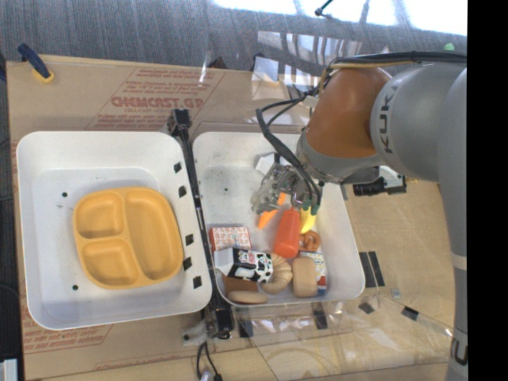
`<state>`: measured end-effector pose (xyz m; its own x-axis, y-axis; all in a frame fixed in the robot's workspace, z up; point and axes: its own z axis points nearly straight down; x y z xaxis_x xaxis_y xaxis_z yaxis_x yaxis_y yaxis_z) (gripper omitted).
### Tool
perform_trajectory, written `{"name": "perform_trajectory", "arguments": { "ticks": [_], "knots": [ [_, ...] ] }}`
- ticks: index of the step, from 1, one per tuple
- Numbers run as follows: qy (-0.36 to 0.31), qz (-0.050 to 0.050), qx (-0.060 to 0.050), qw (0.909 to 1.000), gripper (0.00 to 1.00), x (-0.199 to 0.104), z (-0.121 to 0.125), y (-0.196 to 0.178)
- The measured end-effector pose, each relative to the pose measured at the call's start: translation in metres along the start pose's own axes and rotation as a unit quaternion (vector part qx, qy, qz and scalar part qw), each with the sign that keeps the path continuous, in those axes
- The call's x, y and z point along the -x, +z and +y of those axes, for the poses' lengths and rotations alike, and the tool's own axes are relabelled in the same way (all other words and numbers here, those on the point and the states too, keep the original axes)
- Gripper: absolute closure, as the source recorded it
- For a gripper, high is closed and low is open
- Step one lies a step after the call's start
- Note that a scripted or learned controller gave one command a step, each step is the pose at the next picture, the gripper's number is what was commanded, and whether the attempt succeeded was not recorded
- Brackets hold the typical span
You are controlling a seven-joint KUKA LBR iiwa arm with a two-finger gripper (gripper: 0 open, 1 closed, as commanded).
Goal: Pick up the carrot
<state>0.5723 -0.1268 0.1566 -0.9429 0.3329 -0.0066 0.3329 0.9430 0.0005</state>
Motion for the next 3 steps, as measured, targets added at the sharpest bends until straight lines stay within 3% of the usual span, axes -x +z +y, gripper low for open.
{"name": "perform_trajectory", "arguments": {
  "ticks": [1,2,3],
  "knots": [
    [0.133,0.002,0.001,0.9911,1.00,-0.012,0.087,-0.036],
    [0.270,0.000,-0.001,0.9628,1.00,0.030,0.003,-0.116],
    [0.341,0.005,-0.002,0.9401,1.00,-0.047,0.049,-0.078]
  ]
}}
